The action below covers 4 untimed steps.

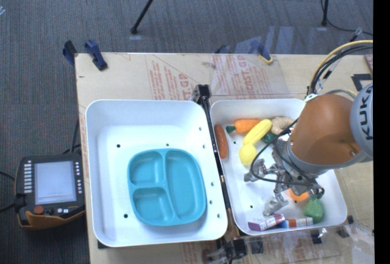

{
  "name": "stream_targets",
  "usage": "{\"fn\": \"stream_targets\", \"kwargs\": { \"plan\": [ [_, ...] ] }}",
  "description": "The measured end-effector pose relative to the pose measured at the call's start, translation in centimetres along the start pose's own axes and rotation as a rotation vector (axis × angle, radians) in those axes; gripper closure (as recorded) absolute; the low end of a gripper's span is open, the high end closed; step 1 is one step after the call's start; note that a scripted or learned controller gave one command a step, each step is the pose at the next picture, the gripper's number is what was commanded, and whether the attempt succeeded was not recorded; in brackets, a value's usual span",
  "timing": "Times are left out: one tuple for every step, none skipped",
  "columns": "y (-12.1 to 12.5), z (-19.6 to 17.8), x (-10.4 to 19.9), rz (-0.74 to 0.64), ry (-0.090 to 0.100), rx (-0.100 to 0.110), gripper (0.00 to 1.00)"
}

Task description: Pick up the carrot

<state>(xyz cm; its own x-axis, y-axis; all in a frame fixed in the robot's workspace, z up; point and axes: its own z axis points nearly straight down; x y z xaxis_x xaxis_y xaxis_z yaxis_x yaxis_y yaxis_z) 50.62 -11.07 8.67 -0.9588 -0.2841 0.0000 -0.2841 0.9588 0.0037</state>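
- Plastic odds and ends lie along the near edge of the right bin: a small red-and-white packet, another little tube, and a green leafy piece.
- Just beyond them the gripper hangs low over the bin floor; whether it is wide or narrow I cannot tell, and nothing is seen held in it.
- Farther back and to the left, a banana lies slantwise, with a reddish sausage-like piece by the left wall.
- Farthest, beside the banana's far end, lies the carrot, well apart from the gripper. It looks like a light, stiff, smooth toy; I would grasp across its thick middle, since the tapered end may slip.
- In the left bin sits a blue divided plate.
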Motion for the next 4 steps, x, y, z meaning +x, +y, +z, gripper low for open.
{"fn": "stream_targets", "kwargs": {
  "plan": [
    [-8.2, -3.0, -3.2, -0.13, -0.007, 0.005, 0.0],
    [-6.0, -0.2, 3.0, -0.153, -0.005, 0.002, 0.0],
    [-5.8, -1.1, 2.7, -0.159, -0.006, 0.0, 1.0],
    [-8.1, 0.0, 3.1, -0.213, -0.002, 0.002, 1.0]
  ]
}}
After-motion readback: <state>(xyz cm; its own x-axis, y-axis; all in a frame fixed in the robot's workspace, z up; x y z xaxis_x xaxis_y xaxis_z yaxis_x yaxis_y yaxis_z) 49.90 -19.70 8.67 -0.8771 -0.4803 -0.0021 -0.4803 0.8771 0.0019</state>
